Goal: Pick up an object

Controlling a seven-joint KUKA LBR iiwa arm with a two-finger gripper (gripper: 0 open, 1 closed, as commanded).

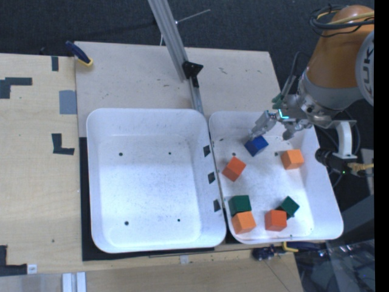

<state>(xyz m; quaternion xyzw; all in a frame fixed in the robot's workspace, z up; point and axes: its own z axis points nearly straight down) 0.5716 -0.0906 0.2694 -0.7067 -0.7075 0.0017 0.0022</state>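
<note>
Arm (340, 47) reaches in over the right bin (322, 215), gripper (276, 126) low at the bin's far end w/ fingers spread apart, nothing between them, and the blue cube (256, 145) sits on the bin floor just beside the nearer fingertip; can't tell if it touches. Rest of the blocks lie in the same bin: orange cube (292, 159) near the arm-side wall, another orange (233, 168) by the wall shared w/ the left bin (146, 181). Toward the bin's near end, a green block (240, 203) touches an orange one (244, 222), plus red-orange (276, 219) w/ dark green (289, 206) right by it.
</note>
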